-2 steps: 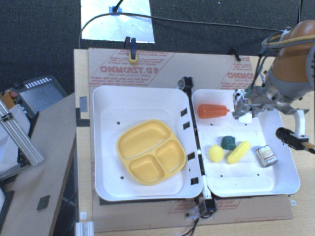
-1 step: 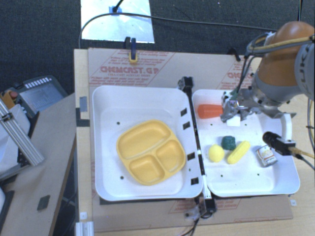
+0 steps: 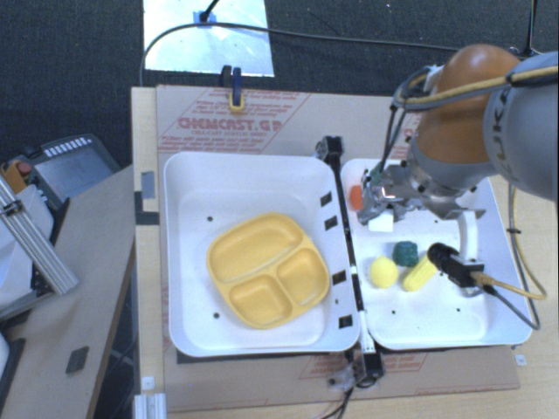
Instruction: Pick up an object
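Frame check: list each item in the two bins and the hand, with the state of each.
yellow divided tray: flat, upright, left bin, compartments bare.
yellow ball: resting in right bin.
teal ball: resting beside it.
yellow cylinder: lying tilted.
orange piece: near divider.
white block: under the hand.
hand: low over right bin.

Yellow divided tray (image 3: 267,270) filling much of the left bin (image 3: 188,182), bare floor along its edges, right bin (image 3: 437,321) crowded mid-floor by yellow ball (image 3: 383,272), teal ball (image 3: 405,253), open near front wall
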